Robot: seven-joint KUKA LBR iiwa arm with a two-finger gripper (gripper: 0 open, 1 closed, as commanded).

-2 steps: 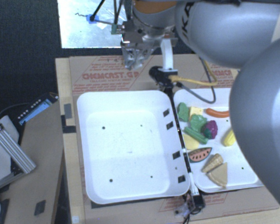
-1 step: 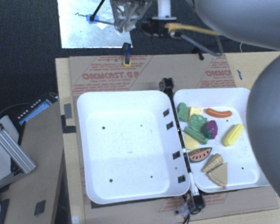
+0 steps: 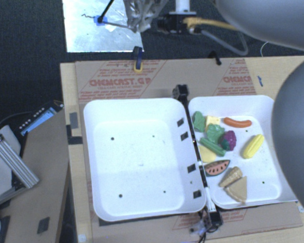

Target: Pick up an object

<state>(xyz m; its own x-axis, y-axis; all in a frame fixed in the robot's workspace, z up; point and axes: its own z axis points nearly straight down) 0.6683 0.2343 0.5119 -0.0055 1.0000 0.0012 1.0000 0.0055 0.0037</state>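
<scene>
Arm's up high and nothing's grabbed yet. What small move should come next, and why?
Probably swing the gripper toward the right bin and bring it over the corn cob. All the toy food lies in that bin, and the corn sits apart from the crowded cluster around the purple grapes, so it looks like the easiest target. The gripper hangs beyond the bins' far edge, over neither bin.

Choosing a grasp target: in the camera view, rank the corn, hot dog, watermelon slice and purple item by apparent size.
1. Watermelon slice
2. Corn and hot dog: too alike to rank
3. Purple item
</scene>
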